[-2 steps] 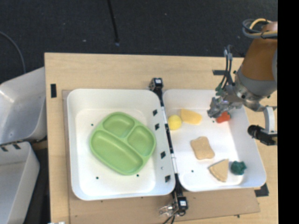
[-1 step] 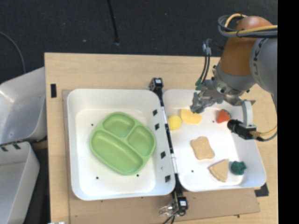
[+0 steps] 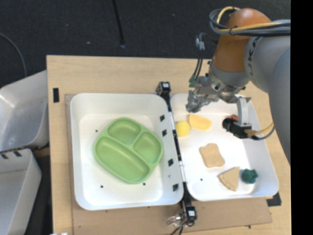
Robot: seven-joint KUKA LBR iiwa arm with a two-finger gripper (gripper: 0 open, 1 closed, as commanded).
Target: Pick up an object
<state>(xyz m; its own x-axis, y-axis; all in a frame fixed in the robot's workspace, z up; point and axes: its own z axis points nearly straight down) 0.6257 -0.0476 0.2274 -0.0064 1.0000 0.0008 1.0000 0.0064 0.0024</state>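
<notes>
2 shallow white bins sit side by side on the pale wooden bench (image 3: 112, 65): the left bin (image 3: 85, 180) and the right bin (image 3: 261, 155). 1 grey arm with an orange band (image 3: 234, 38) reaches over the right bin's far edge. 1 green divided plastic plate (image 3: 128, 150), with 3 compartments, lies in the middle of the left bin. In the right bin lie 5 small things: 1 tan square-ish biscuit-like piece (image 3: 212, 155) at the centre, 1 tan wedge (image 3: 230, 178) near the front edge, 1 pale yellow flat piece (image 3: 200, 122) and 1 yellow ball (image 3: 182, 129) by the left edge, touching or nearly so, and 1 dark green lump (image 3: 250, 176) just beside the wedge. The gripper (image 3: 194, 103) hangs near the far left corner, just above the flat piece; its fingers are too blurred and dark to tell their spread.
</notes>
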